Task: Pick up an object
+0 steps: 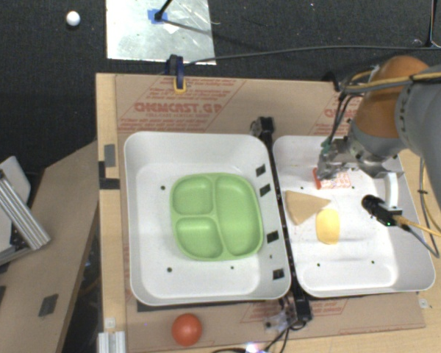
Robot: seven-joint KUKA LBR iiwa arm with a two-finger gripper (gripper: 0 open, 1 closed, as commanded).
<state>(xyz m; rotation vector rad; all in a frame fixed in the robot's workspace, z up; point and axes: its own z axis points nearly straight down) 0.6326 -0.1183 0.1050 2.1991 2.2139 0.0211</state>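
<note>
Nothing's getting lifted yet from where I'm standing; the gripper (pixel 328 169) is hanging low over the far part of the right bin (pixel 361 268), and honestly I can't tell if it's open or closed; the tan wedge (pixel 303 206) is lying just beside it on the near side, with the yellow block (pixel 328 226) sitting right against that wedge; I reckon the whole grab is left to do.

"CHEMCAST GP", mirrored, on brown board (pixel 206 98)
</note>
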